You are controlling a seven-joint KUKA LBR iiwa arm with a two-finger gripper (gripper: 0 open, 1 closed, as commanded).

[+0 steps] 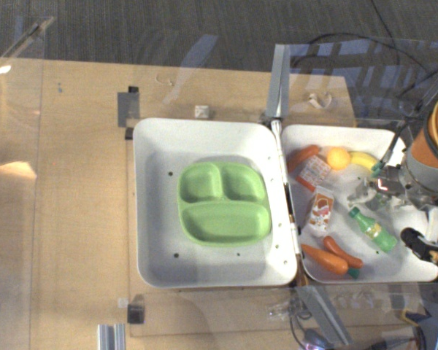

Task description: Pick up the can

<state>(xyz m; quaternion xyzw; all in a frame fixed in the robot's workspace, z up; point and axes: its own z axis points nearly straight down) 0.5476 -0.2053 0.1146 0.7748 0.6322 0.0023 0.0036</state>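
The can (311, 168) is red with a white label. It lies on its side at the back left of the right bin (394, 271), close to the wall between the two bins. My gripper (370, 192) hangs low over the middle right of that bin, about a hand's width to the right of the can and apart from it. Just in front of the gripper lies a green bottle (373, 230). The arm's orange band (433, 140) is at the right edge of the view.
In the right bin, an orange (338, 157) and a yellow fruit (362, 160) lie behind the gripper. A small white and red carton (321, 212), a carrot (324, 259) and a red chili (342, 251) lie in front. A green divided plate (223, 202) fills the left bin (155, 195).
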